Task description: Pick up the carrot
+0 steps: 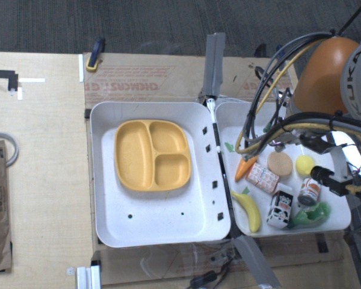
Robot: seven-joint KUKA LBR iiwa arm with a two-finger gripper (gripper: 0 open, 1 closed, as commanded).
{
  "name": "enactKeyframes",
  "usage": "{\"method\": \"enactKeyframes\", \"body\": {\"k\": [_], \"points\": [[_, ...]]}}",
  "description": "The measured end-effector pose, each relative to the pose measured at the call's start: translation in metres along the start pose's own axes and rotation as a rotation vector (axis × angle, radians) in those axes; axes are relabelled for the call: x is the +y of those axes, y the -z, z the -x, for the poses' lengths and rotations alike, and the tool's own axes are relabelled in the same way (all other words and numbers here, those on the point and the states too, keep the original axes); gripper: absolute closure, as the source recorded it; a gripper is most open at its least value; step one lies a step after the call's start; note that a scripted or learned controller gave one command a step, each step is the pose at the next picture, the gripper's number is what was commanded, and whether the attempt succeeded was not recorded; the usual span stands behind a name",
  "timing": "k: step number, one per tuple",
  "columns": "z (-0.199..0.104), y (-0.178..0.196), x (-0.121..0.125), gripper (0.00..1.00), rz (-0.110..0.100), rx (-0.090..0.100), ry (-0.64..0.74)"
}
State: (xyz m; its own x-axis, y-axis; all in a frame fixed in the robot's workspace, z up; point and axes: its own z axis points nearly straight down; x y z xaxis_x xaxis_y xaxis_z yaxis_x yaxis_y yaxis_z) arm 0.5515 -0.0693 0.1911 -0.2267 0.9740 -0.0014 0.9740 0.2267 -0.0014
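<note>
Banana (248, 209): at the near edge of the right bin (343, 220), about 7 o'clock in it, lying loose.
Clutter: toy car (280, 208), small can (309, 191) and green leafy piece (313, 213) crowd the bin's 5 o'clock; this looks like a scattered pile, not a set layout.
Carrot (244, 168): at 9 o'clock in the right bin, just beside the dividing wall, tilted, its upper end under the cables; a pink patterned box (263, 178) lies just beside it at 4 o'clock.
Left bin (102, 179): holds a yellow divided plate (151, 155), well apart from the carrot.
Hand (248, 151): hangs over the carrot's upper end, around 12 o'clock of it; I cannot tell whether it is apart or together, as cables and bracket cover it.
Arm (328, 71): enters from 2 o'clock, orange band high, wrist bent steeply down toward the carrot, likely so as to come at it from above and clear of the neighbours.
Table (36, 161): pale wood to the left.
</note>
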Motion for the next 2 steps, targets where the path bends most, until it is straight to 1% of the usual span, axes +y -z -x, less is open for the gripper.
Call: {"method": "enactKeyframes", "body": {"k": [1, 2], "points": [[-0.002, 0.0, -0.026, 0.0, -0.001, 0.001, 0.069], [0.024, -0.094, -0.038, 0.0, 0.016, -0.008, 0.102]]}}
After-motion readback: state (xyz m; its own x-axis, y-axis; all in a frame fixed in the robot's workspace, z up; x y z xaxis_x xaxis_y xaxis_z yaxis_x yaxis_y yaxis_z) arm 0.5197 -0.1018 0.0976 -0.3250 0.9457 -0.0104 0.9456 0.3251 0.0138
